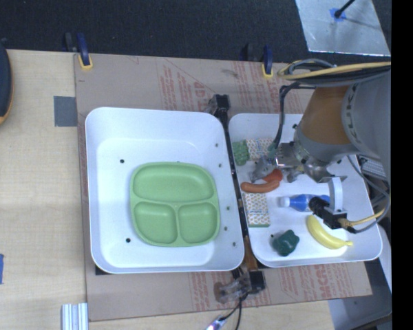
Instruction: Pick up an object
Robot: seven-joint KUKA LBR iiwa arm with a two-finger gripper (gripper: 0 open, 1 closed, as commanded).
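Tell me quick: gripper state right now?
Gripper: cannot be told; it sits low in the right bin, right by the orange hot dog.

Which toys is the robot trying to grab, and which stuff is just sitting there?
For the job:
gripper
hot dog
banana
blue bottle
dark green toy

Just lying about:
green plate in the left bin
blue clamps

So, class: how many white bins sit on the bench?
2. The left bin holds a green divided plate; the right bin holds the small objects, partly under the arm.
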